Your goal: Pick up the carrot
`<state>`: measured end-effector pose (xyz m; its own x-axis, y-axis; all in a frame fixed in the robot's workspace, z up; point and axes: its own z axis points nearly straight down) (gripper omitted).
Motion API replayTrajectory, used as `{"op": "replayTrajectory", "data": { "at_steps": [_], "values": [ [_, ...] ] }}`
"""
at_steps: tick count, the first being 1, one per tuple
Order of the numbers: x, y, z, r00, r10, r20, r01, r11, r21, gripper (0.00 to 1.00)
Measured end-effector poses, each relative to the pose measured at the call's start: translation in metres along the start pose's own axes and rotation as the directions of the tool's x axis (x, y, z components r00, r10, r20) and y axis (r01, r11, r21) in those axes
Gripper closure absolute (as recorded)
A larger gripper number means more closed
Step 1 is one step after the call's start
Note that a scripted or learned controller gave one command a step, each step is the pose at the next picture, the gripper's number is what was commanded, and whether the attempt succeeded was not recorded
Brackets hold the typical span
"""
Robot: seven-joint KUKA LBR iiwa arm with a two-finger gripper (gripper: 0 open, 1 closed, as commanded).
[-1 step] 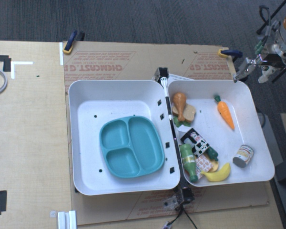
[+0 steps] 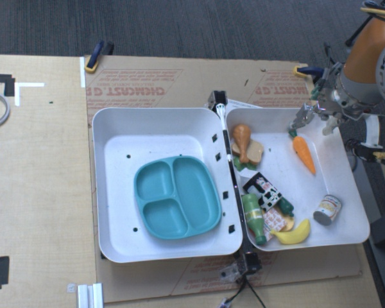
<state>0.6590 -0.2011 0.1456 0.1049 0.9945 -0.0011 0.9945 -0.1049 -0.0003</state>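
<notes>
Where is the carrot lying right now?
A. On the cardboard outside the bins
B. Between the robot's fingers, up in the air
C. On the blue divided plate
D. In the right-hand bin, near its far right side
D: the carrot lies on the floor of the right bin, just below the gripper, apart from the blue plate in the left bin.

You get even, fairly bright overhead light, with no hard glare on the two shallow white plastic bins. Shadows are soft: a faint one lies under the teal three-part plate, and dimmer patches sit along the bin walls. The pale wooden desk looks flat and slightly washed. Detail is soft overall, and small items look grainy.
</notes>
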Motion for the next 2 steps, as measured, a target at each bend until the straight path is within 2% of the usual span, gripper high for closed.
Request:
{"op": "replayTrajectory", "data": {
  "at_steps": [1, 2],
  "values": [
    [0.0106, -0.0236, 0.0530, 1.000, 0.018, -0.001, -0.018, 1.000, 0.000, 0.00],
    [0.0102, -0.0232, 0.0430, 1.000, 0.017, 0.000, -0.017, 1.000, 0.000, 1.00]
  ]
}}
